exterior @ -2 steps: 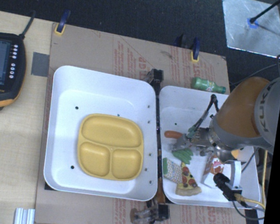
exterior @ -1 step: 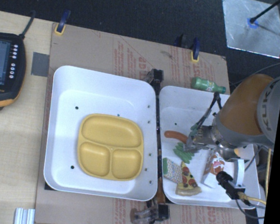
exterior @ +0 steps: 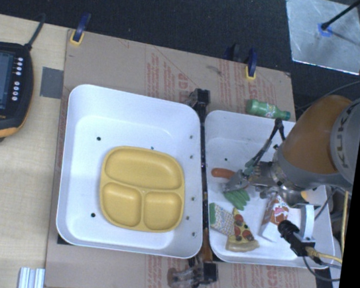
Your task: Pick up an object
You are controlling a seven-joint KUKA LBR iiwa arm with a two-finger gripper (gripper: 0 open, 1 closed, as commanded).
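Gripper (exterior: 240, 180) low in right bin (exterior: 235, 131), tips over green toy (exterior: 237, 197) beside small sausage (exterior: 222, 174); can't tell its state, nothing visibly held. Pizza slice (exterior: 242, 233) and patterned green piece (exterior: 223, 219) near front wall. I'd settle on one item, centre over it, descend straight, avoid nudging neighbours. Yellow divided tray (exterior: 141, 188) in left bin (exterior: 77, 158)

Toy foods (exterior: 236, 217) in right bin (exterior: 235, 131)
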